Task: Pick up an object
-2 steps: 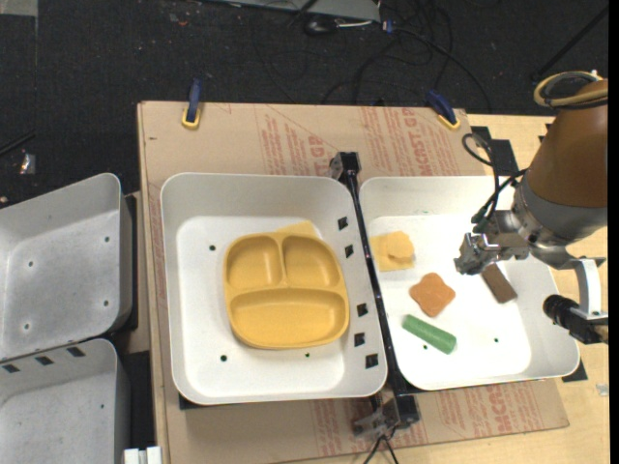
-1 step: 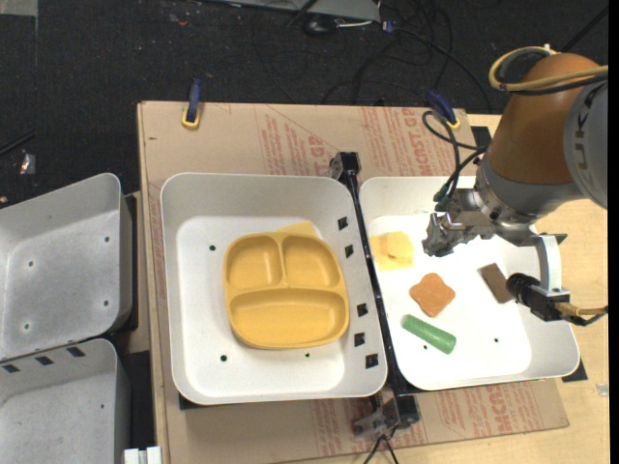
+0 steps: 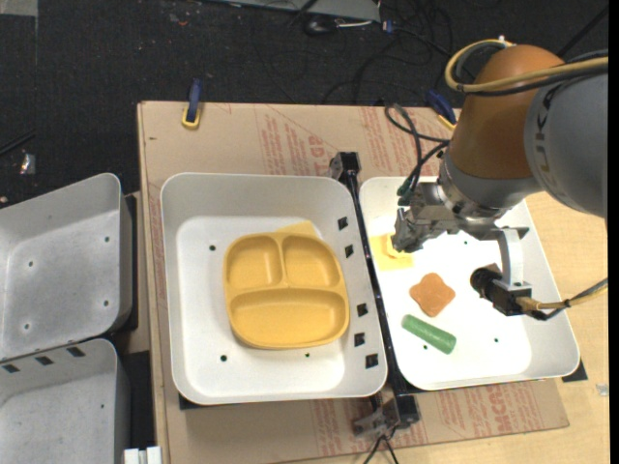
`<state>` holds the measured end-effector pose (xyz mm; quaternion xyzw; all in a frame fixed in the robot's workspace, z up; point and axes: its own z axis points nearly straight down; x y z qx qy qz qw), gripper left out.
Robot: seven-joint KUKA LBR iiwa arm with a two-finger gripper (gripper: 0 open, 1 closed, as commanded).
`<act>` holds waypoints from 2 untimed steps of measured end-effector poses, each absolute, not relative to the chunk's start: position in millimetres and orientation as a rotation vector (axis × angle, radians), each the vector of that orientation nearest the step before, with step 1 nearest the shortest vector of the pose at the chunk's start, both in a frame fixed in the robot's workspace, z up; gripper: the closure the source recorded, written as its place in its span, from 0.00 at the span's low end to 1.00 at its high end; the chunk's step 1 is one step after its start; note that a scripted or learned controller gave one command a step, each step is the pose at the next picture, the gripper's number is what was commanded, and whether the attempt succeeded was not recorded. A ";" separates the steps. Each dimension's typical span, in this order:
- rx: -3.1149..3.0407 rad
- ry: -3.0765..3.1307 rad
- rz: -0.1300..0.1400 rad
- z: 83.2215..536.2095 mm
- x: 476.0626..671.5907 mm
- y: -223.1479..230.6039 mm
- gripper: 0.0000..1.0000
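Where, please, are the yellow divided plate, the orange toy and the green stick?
yellow divided plate (image 3: 286,293): camera view, on its centre ridge.
orange toy (image 3: 431,294): camera view, on its middle.
green stick (image 3: 428,334): camera view, at mid-length.

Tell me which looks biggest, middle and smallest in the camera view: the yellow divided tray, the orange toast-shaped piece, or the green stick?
1. Yellow divided tray, by far the largest.
2. and 3. Orange toast-shaped piece and green stick look about alike: the stick is longer, the toast piece wider.

Bright, even overhead light. The white left bin (image 3: 261,201) is nearly washed out, with soft short shadows under the yellow tray (image 3: 286,291) inside it. Floor beyond the bin is dark. Focus is sharp, slightly grainy.
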<state>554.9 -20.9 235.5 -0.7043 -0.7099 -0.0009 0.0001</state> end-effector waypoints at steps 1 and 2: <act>-2.213 -2.231 -0.004 236.8 571.0 39.2 1.00; -2.214 -2.230 -0.004 244.2 596.9 84.7 1.00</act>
